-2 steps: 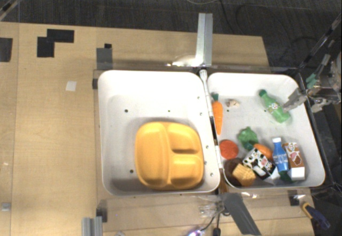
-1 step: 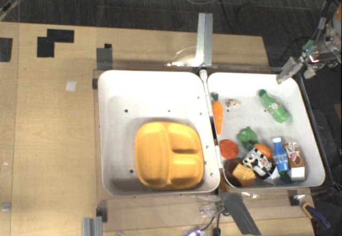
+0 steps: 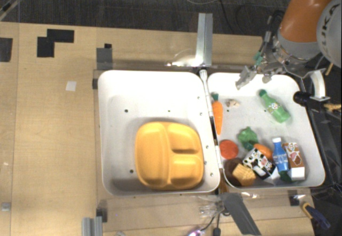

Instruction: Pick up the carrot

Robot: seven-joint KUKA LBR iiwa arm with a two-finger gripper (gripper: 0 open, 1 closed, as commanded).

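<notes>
**Carrot against the left wall of the right bin, tool high at the back**

I can't make out how the tool (image 3: 250, 75) is set; its tip is small and blurred over the right bin's (image 3: 304, 122) far rim. The jumble at that bin's near edge overlaps too much for me to name. One carrot (image 3: 217, 115) lies along the left wall, long axis front to back, leafy end away from me. One green bottle (image 3: 274, 106), and one yellow tray (image 3: 169, 155) in the left bin (image 3: 115, 122).

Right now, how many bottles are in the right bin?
2: a green bottle lying near the bin's far right side, and a blue bottle in the near-right pile. Others may hide in that pile.
</notes>
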